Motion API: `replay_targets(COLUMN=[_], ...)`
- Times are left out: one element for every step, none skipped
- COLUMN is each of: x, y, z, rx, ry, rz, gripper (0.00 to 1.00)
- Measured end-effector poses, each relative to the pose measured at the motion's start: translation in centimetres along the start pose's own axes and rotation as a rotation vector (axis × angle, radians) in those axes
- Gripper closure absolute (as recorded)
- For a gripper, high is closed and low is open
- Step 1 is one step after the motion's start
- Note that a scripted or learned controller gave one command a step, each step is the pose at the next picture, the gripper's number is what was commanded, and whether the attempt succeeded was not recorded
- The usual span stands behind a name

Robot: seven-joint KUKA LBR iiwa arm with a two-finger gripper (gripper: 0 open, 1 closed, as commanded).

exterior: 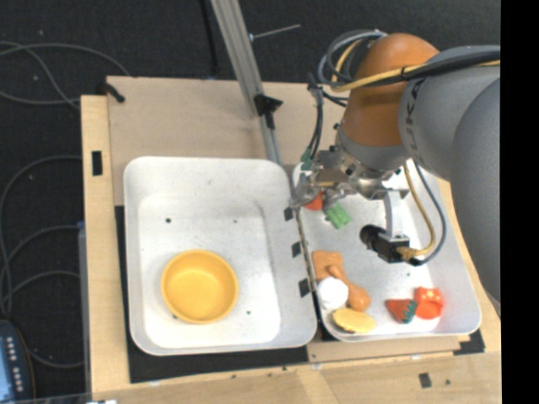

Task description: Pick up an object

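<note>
The arm (pixel 438 99), grey with its orange band, rises closest to the lens and reaches in from the right over the far part of the right bin (pixel 459 297). Its gripper (pixel 324 194) hangs low at that bin's far left corner, close to the wall shared with the left bin (pixel 143 225). A small orange-red piece (pixel 313 201) shows just under it, and a green object (pixel 338 218) lies just beside it on the near side; whether either is actually in its grasp cannot be told, nor how the tool stands.

At the near end of the right bin sits a cluster: an orange-brown piece (pixel 328 264), a white ball (pixel 332 293) touching it, an orange carrot-like piece (pixel 360 297) and a yellow banana-shaped piece (pixel 354 321). Further right lies a red toy tomato with a green stem (pixel 428 303).

In the left bin a yellow bowl (pixel 200 286) sits upright toward the near left.

A metal pole (pixel 240 53) slants up from between the bins.
</note>
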State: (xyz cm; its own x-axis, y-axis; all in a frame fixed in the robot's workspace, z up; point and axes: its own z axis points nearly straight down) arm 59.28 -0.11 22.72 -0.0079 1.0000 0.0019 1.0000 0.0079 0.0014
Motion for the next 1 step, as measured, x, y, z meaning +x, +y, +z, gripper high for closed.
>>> replay_targets(x=[5.5], y=[1.48], z=[-0.58], rx=[0.0], ry=[0.0], rz=[-0.001], gripper=[1.0])
